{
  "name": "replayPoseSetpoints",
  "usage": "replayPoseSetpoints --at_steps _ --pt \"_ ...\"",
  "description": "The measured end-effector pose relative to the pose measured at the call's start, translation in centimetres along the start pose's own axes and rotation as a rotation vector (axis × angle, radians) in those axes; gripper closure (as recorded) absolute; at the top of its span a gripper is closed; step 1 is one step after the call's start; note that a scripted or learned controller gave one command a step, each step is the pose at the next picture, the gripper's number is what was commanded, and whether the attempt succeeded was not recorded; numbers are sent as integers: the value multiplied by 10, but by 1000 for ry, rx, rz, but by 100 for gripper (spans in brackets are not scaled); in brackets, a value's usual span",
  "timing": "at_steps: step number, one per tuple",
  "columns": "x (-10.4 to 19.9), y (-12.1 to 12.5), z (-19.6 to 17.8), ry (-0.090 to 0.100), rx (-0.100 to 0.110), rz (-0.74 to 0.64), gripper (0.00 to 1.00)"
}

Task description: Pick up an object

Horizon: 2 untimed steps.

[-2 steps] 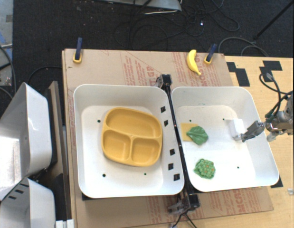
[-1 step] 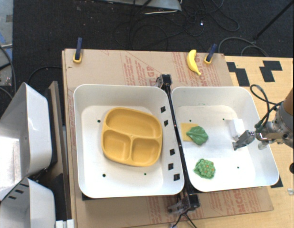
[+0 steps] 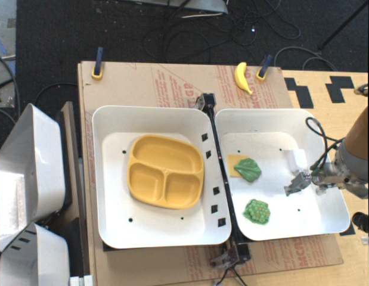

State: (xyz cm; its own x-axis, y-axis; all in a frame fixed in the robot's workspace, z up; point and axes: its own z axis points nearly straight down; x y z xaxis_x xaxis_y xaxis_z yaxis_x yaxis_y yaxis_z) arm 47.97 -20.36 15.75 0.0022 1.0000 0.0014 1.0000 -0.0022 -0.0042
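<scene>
Camera view looks down on the right bin [image 3: 336, 216], where the things to pick lie on its white floor: a green leafy piece [image 3: 249, 170] resting partly on a flat pale yellow slice [image 3: 233, 165] near the bin's left wall, and a second, knobbly green item [image 3: 257, 211] nearer the front wall, apart from the other two. Over toward the bin's right side hangs the gripper [image 3: 296, 185], low above the floor with nothing between its fingers; how wide they stand I cannot tell from here. A small white block [image 3: 296, 158] shows just behind it. The grey arm [image 3: 356, 159] comes in over the right rim with a black cable looping above it. Bare white floor lies between the gripper and the green pieces, and more open floor sits along the back wall. Left bin [image 3: 107, 171] holds a yellow divided tray [image 3: 166, 171], three compartments, set roughly in the middle with room all round. Both bins sit on a cardboard sheet [image 3: 172, 82], clamped at the back corners, and a yellow banana [image 3: 243, 78] lies on the cardboard behind the right bin. Dark carpet and loose cables lie beyond.
</scene>
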Motion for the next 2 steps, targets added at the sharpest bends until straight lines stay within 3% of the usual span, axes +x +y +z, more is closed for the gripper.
replayPoseSetpoints --at_steps 1,2 --pt "11 3 53 0 -2 -1 0" --pt "10 3 41 -1 -4 0 100"
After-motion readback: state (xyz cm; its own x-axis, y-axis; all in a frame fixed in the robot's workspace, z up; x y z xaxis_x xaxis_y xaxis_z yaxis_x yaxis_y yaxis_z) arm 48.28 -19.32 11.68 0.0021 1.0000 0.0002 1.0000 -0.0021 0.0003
